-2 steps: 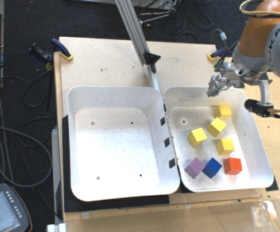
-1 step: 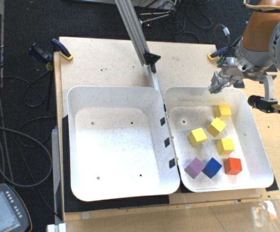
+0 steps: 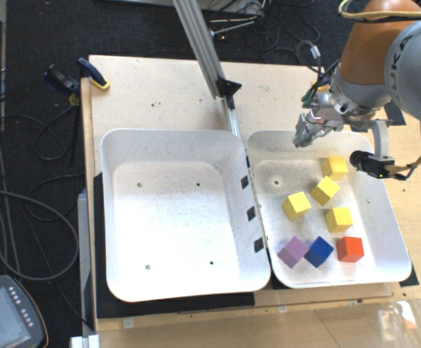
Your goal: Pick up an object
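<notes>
Over right bin (image 3: 395,263), gripper (image 3: 306,138) hangs near back rim; can't tell how it's set, nothing visibly held. Cubes in bin: 4 yellow (image 3: 297,204), purple (image 3: 292,252), blue (image 3: 319,251), red (image 3: 350,249). Risk: purple/blue touching, so a descent could nudge one aside w/o a grip.

Blue clamp (image 3: 64,80), handheld pendant (image 3: 7,321)

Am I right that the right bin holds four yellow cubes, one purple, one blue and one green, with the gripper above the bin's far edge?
Not quite: the camera view shows no green cube. The seventh cube is red-orange, beside the blue cube in the right bin. The four yellow ones, the purple cube and the gripper are as you said.
</notes>
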You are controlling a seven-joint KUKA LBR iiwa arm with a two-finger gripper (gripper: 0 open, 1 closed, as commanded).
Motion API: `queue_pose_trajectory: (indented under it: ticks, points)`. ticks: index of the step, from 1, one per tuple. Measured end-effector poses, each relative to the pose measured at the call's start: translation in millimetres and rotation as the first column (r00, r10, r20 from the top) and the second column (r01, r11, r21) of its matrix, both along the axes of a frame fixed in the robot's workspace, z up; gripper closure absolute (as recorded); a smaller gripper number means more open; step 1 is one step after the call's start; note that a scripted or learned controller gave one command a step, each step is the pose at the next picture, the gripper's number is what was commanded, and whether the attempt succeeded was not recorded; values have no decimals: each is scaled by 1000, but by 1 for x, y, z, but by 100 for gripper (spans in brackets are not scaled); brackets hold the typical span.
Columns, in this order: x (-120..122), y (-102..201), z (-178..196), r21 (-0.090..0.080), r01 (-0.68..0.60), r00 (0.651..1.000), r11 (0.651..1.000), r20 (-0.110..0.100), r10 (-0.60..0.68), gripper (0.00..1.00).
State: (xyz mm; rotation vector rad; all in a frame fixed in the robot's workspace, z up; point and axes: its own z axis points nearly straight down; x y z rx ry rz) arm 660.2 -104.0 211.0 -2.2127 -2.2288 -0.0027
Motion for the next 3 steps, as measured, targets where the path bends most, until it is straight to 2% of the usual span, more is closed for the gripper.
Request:
queue_pose_trajectory:
  ticks: [1, 3]
  points:
    - [-24, 42, -4, 0, 1, 1000, 1000, -3, -1, 100]
    - [-69, 129, 19, 0, 0, 1000, 1000, -2, 0, 100]
